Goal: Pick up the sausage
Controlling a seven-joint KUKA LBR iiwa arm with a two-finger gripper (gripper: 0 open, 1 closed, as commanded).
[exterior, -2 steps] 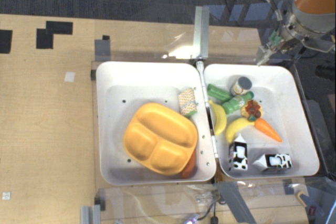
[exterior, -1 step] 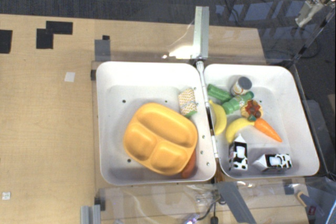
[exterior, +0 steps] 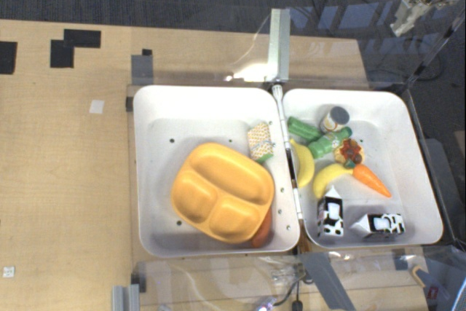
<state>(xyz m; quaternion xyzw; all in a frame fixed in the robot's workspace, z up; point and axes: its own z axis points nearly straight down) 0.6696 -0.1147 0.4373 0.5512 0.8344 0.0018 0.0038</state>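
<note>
Tray [exterior: 218,189] in left bin [exterior: 156,156] (carrot [exterior: 371,180] right)

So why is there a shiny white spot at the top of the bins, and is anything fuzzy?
In the camera view, light glares off the bench by the metal post, washing out the top rim of the left bin. The yellow tray casts a soft shadow on the bin floor. The gripper at top right looks blurred. The small toys in the right bin look a bit soft.
</note>
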